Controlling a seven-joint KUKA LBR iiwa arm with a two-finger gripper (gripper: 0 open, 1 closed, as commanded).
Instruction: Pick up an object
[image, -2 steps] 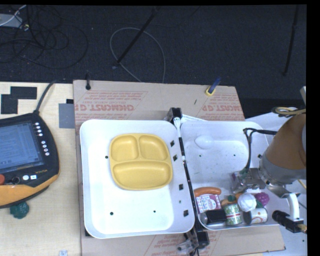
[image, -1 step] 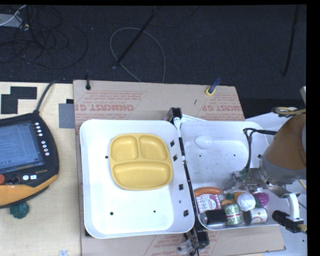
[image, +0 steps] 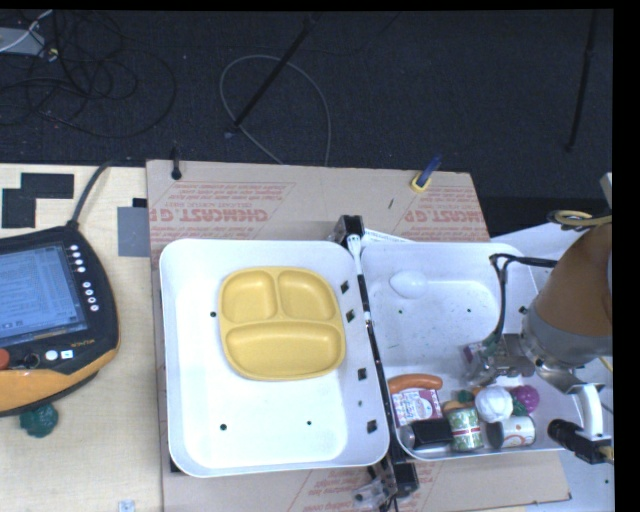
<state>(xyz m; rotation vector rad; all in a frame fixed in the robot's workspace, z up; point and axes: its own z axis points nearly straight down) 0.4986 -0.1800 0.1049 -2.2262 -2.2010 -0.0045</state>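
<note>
Objects crowded the six o'clock end of the right bin: a hot dog, a pink packet, a black item, a green-banded can, a white ball and a purple piece. The gripper hung just at twelve o'clock of the ball; whether its fingers were apart or together could not be told. A yellow divided tray lay in the left bin.

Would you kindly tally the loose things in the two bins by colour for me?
Yellow: 1, the divided tray
Orange-red: 1, the sausage
Black: 1, the block
Purple: 1, the ball
White: 1, the ball
Green: 1, the can
Total: 6; others are too cluttered to count.
</note>
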